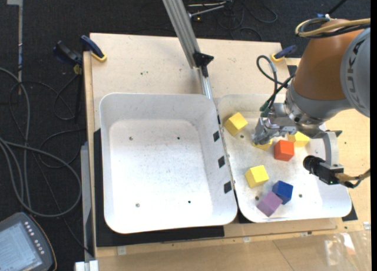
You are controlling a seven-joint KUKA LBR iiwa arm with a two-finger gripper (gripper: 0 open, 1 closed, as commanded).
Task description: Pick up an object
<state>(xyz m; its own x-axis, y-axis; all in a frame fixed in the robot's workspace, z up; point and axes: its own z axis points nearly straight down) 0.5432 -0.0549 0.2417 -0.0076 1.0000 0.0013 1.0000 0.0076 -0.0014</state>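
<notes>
Dark carpet floor [41,116] with cables surrounding tan surface [147,63]. Two white bins [159,158] sitting side by side. Arm [330,69] reaching over right bin. Gripper [263,137] hovering near orange cube [284,149], finger state unclear. Yellow, blue, purple blocks lying nearby.

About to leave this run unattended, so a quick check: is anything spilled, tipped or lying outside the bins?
Nothing stands out. The blocks all lie inside the right bin: yellow block, orange block, second yellow block, blue block, purple block. The tool sits low among them.
</notes>
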